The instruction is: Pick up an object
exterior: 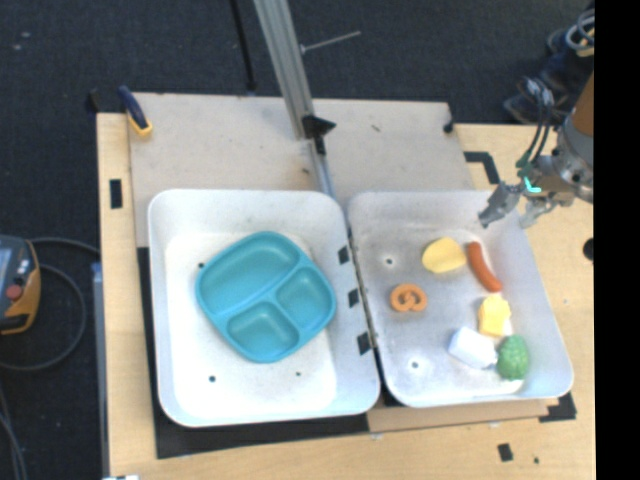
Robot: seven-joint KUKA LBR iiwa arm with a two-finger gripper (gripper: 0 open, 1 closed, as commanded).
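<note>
White right bin (400, 230) holds all the toys untouched; my gripper (510, 208) hovers spread and bare at its far right rim, above the sausage (484, 266) — pick not started

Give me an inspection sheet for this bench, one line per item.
Surface: wooden bench bearing left bin and right bin.
Job's things: in right bin, yellow piece, sausage, pretzel, yellow block, white block, broccoli.
Clutter: blue divided plate in left bin.
Gripper: gripper above right bin's far right corner, holding nothing.
Cables: black cable left of bench.
Surroundings: metal post, dark floor.
</note>
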